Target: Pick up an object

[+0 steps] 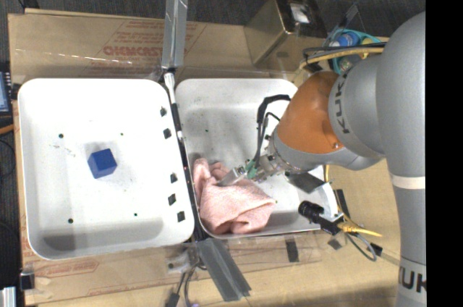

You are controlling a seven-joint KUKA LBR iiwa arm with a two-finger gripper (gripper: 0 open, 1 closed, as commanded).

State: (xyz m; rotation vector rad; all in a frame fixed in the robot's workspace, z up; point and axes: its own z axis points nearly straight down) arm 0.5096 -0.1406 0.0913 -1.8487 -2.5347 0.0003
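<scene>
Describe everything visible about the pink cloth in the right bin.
The crumpled pink terry-like cloth looks soft and fuzzy, folded over itself into a loose, roughly triangular heap. It lies in the lower-left part of the right shallow white plastic bin, against the wall shared with the left bin and close to the near rim. The arm's two-finger metal gripper sits right at the heap's upper edge and appears to touch it; whether any fabric is pinched cannot be told. Nothing else rests on it.

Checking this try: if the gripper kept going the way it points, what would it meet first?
The gripper points left and down, at the pink cloth in the right bin. It would likely meet the cloth's upper edge first; it may touch already, since depth is unclear.
</scene>
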